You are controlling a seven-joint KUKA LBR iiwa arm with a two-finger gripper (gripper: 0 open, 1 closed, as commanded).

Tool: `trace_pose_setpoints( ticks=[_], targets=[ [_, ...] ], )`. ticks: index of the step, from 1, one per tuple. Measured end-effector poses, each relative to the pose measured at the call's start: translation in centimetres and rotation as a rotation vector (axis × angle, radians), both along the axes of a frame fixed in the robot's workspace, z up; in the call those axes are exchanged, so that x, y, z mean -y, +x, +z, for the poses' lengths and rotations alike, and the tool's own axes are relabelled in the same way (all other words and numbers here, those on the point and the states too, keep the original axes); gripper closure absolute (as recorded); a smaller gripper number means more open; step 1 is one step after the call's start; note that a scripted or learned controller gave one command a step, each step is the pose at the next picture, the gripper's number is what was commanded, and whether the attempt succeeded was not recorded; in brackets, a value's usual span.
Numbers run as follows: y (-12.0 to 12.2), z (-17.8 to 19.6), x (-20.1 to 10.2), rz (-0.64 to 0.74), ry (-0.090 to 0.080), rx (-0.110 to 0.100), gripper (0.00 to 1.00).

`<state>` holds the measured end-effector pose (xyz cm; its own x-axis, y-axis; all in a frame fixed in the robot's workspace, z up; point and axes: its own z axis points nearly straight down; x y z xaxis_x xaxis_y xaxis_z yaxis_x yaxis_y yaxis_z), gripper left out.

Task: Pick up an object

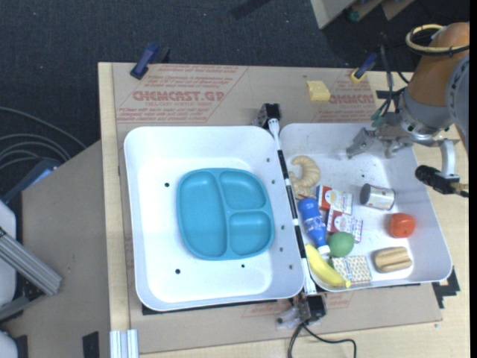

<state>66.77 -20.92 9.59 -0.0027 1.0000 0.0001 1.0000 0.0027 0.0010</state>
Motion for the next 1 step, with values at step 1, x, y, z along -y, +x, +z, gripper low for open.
trace_pose_setpoints(
  ticks=[1],
  targets=[
    [0.08,1.08,0.03,0.000,-0.002,0.003,1.00]
  ],
)
